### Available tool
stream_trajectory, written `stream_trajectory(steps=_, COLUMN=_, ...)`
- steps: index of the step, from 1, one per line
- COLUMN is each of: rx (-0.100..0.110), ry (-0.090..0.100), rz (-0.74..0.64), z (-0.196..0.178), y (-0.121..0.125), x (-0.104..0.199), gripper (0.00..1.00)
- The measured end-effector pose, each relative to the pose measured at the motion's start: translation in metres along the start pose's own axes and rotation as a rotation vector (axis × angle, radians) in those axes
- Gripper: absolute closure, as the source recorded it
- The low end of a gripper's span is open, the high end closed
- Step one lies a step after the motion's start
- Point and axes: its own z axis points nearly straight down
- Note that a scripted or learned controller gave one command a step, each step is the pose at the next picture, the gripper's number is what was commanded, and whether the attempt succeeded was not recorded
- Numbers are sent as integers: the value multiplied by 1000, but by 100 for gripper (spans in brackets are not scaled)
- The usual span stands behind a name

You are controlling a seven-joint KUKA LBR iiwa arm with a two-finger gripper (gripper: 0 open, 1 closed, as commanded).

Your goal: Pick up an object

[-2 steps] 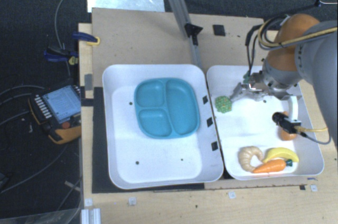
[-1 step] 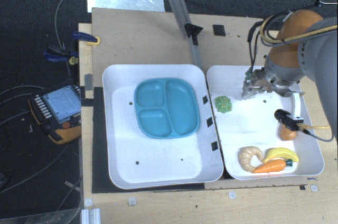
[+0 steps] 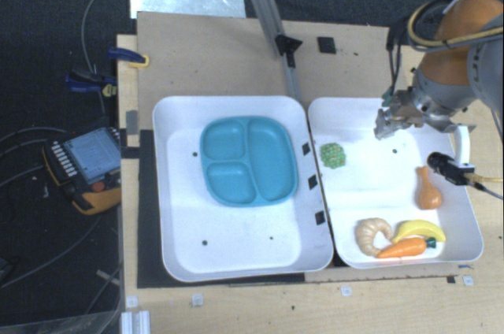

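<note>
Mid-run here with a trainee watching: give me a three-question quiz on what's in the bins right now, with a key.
1. True or false: the blue divided plate lies in the right bin.
2. Which item lies nearest the divider between the bins?
A. banana
B. broccoli floret
C. carrot
3. Fill in: the gripper hovers over the ____ bin.

Key:
1. False; it lies in the left bin.
2. B
3. right
</note>
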Motion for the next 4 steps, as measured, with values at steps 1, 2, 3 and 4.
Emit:
stream_trajectory(steps=1, rx=1, ry=0, rz=-5, z=-48, y=1, x=0, gripper=100)
stream_trajectory(steps=2, rx=3, ry=1, rz=-9, z=-44, y=9, x=46, gripper=100)
stream_trajectory(steps=3, rx=2, ry=3, rz=-12, z=-51, y=26, x=100, gripper=100)
stream_trajectory(steps=4, rx=3, ry=3, rz=-12, z=-64, y=22, x=155, gripper=100)
